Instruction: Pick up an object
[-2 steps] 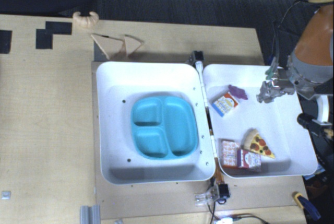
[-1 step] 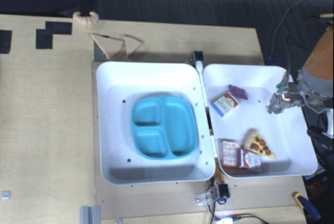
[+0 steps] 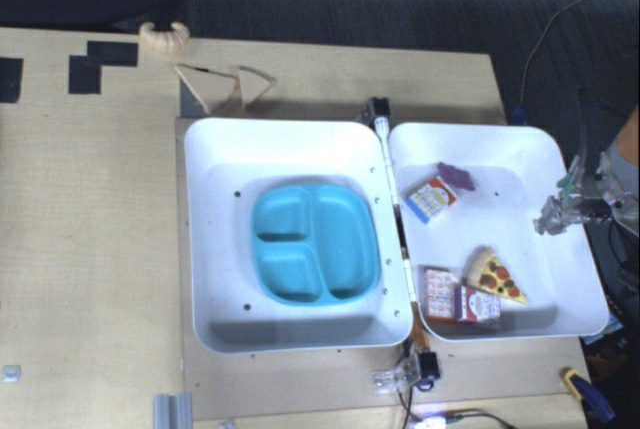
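The right bin point(image 3: 520, 152) holds several small objects. A small white and blue carton point(image 3: 431, 198) lies near its left wall, with a purple piece point(image 3: 458, 177) just behind it. A toy pizza slice point(image 3: 495, 277) lies at the front, beside a red and white packet point(image 3: 439, 294) and a dark red box point(image 3: 478, 305). My gripper point(image 3: 553, 219) hangs over the right rim of this bin, well to the right of all the objects. Nothing shows between its fingers.
The left bin point(image 3: 215, 217) holds a blue divided tray point(image 3: 315, 242). A black and white clamp point(image 3: 379, 112) sits at the back where the bins meet. Cables and a connector point(image 3: 420, 372) lie at the front edge of the bench.
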Available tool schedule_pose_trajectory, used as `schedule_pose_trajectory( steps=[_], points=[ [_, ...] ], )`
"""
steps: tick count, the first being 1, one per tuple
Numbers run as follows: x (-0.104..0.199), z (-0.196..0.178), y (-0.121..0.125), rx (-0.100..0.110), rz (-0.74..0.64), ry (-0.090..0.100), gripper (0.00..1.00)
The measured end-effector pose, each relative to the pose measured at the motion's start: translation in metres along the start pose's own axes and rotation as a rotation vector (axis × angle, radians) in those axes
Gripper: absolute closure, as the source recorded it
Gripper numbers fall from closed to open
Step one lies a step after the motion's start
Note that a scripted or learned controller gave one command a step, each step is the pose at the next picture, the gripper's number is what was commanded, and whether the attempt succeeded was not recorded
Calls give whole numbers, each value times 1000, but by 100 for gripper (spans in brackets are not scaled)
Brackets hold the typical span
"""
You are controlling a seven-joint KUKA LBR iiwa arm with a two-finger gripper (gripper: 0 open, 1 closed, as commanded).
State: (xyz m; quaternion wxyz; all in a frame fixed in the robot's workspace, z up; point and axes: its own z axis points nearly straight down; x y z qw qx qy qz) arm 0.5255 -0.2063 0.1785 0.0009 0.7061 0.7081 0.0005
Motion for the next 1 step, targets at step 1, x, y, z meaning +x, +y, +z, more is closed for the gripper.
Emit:
schedule_pose_trajectory(
  steps=[1],
  points=[
    [33,-64,36,-3,-3,0,100]
  ],
)
